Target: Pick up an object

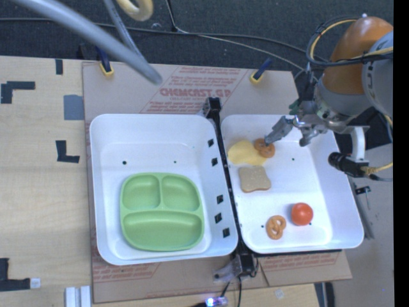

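Grey arm's two-finger gripper (276,137) down in the right shallow white bin (332,190), one finger tip at a small orange-brown round food piece (264,149); can't tell whether it's clenched or released
Counts: two bins, one green three-compartment plastic plate (162,211) in the left shallow white bin (108,146); five items in the right bin: one flat yellow cheese-like blob (244,153), one tan toast slice (254,180), one red tomato (302,213), one brown pretzel (276,226), one orange-brown round piece. That piece sits at the bin's upper left, touching the yellow blob's right edge; roundish, no clear long axis or pointing direction. Toast just below the blob, its longer side roughly across the view. Tomato and pretzel near each other at the bin's front, well apart from the gripper
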`<act>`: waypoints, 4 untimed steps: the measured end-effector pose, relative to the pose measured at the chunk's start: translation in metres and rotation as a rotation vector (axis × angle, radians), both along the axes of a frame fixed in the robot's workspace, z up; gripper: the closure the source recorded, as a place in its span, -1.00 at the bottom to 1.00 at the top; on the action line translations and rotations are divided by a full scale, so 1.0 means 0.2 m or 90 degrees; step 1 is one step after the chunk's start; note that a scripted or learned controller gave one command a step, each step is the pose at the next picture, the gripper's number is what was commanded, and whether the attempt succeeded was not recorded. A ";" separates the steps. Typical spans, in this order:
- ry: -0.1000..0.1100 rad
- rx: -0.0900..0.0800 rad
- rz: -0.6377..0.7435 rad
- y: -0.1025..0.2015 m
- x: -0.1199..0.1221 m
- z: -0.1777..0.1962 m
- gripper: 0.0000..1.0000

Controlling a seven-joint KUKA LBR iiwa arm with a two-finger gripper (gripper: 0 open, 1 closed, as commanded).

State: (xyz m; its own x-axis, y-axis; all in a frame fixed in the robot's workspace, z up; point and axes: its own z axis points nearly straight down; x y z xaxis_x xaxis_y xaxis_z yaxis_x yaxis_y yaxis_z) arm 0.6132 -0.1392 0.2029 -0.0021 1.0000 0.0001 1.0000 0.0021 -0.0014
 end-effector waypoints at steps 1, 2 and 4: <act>0.002 0.000 0.000 0.01 0.01 -0.22 -1.00; 0.004 0.000 -0.001 0.00 -0.02 -0.54 -1.00; -0.005 -0.002 0.001 0.01 -0.01 -0.53 1.00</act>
State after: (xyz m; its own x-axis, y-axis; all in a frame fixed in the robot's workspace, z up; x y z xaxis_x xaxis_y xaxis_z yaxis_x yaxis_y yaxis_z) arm 0.6122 -0.1380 0.0972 -0.0033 1.0000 -0.0031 1.0000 0.0033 0.0057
